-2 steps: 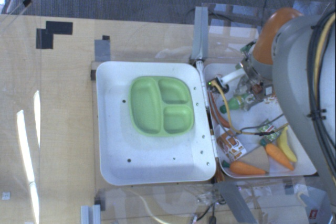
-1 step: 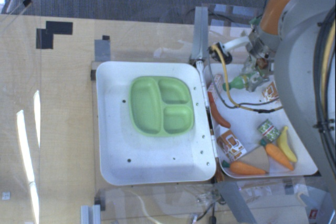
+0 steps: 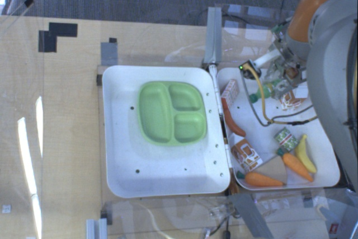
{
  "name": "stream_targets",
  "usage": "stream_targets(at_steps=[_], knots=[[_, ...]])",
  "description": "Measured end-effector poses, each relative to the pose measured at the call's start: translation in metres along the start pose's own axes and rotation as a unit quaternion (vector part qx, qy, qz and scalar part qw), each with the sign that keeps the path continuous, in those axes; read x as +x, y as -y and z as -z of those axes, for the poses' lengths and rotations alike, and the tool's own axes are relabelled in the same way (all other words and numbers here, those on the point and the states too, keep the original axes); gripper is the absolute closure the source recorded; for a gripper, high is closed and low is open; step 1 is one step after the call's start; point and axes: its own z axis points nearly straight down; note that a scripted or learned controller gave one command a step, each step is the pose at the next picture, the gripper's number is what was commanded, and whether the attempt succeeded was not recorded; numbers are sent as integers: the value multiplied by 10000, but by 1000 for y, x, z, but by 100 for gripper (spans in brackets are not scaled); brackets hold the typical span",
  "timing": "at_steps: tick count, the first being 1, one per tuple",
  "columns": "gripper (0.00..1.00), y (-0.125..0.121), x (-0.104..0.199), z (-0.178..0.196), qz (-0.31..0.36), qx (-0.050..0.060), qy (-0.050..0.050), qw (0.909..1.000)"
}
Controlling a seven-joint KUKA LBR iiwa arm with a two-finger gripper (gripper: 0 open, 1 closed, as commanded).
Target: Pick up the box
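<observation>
Several small boxes lie in the right bin. A white and orange box leans by the bin's left wall. A brown and white box lies near the front. Toward the right sits a small green box. A white box with red print lies at the far right, partly under the arm. My gripper hangs over the back of this bin, amid cables and just left of the red-print box. Nothing can be made out in its grasp.
The right bin also holds a red sausage, two carrots, a banana and a tan wedge. A green divided plate lies in the left bin. A black cable loops down from the gripper.
</observation>
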Motion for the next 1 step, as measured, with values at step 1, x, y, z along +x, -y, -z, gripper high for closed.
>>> stream_targets(at_steps=[1], knots=[[0, 1, 1, 0, 10, 0, -1, 10000]])
